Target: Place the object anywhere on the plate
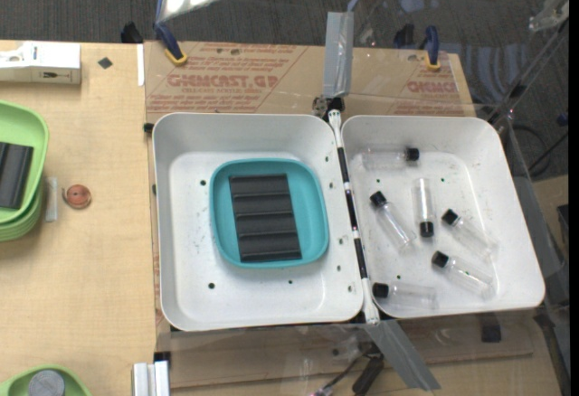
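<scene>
Left bin: you have a shallow white plastic bin (181, 231) on the bench's left half, touching its twin along the middle seam.
Plate: teal rounded-square plate (312, 209) sits mid-bin, slightly toward the back edge.
On plate: black ribbed rectangular block (263, 216) lies flat, centred on it.
Right bin: second white bin (502, 204) holds the task objects.
Vials: you see six clear plastic vials with black caps (423, 209), all lying down, scattered; one near the back edge, three around the middle, one toward the front right corner, one at the front left corner.
Gripper: you can't tell its opening here.
Bench left edge: green tray (27, 195), small orange disc (78, 196).
Behind bins: brown cardboard sheet (235, 78).
</scene>
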You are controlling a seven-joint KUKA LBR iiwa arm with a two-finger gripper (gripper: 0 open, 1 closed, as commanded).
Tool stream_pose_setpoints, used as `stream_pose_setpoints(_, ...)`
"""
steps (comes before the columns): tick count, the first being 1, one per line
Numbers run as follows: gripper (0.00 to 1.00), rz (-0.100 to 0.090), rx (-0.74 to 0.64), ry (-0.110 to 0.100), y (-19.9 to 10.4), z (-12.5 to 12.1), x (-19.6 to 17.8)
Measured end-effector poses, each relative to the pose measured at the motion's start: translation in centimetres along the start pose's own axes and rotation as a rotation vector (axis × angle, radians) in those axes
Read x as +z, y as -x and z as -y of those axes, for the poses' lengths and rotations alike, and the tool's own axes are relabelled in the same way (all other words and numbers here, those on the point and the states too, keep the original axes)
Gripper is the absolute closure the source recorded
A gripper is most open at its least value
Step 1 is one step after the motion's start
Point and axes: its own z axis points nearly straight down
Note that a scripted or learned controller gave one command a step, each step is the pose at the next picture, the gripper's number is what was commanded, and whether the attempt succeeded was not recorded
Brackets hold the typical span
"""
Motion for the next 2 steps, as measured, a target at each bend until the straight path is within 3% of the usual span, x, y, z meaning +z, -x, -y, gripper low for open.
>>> stream_pose_setpoints(2, 0.0, 0.0, 0.0, 0.0, 0.0, 0.0, 0.0)
